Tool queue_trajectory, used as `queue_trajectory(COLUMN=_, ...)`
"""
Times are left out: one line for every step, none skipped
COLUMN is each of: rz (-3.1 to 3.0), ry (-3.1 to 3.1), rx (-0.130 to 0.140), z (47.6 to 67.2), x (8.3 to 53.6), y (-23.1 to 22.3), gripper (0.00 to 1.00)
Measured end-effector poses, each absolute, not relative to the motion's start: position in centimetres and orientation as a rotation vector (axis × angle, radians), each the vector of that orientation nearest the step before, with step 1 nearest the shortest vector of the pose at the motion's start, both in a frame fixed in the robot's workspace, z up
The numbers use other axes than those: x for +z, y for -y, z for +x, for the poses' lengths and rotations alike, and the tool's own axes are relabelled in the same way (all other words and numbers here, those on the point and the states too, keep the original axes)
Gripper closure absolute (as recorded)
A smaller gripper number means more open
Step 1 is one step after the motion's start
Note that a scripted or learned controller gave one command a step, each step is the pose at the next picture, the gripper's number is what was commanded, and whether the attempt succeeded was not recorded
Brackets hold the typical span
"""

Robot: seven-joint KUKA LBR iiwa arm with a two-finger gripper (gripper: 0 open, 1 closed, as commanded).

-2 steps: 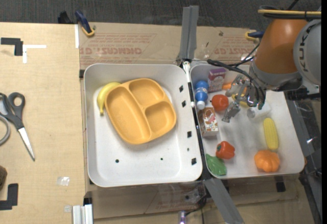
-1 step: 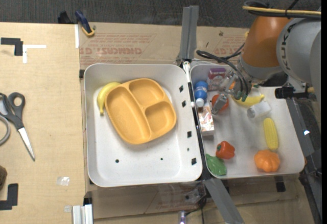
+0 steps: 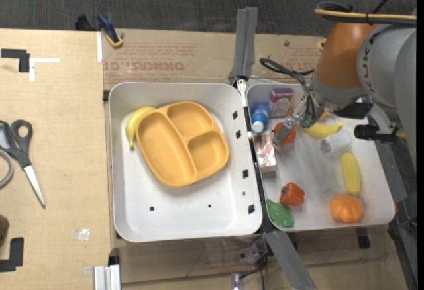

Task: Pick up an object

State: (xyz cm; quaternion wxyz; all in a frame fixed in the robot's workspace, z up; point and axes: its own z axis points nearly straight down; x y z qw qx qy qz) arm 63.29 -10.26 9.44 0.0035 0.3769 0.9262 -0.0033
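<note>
Dark carpet lies beyond our tabletop (image 3: 53,149); our hand (image 3: 299,120) hangs low in the right bin (image 3: 311,219), and we cannot tell its state; a yellow banana (image 3: 324,128) lies just beside it; corn (image 3: 350,173), a red pepper (image 3: 291,194) and an orange pumpkin (image 3: 346,208) sit nearer; an orange divided plate (image 3: 182,143) rests in the left bin (image 3: 179,216).
</note>
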Motion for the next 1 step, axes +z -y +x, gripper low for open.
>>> queue_trajectory(rz=1.485, ry=-2.760, rx=-0.010, z=63.64, x=9.46, y=10.43, gripper=0.00)
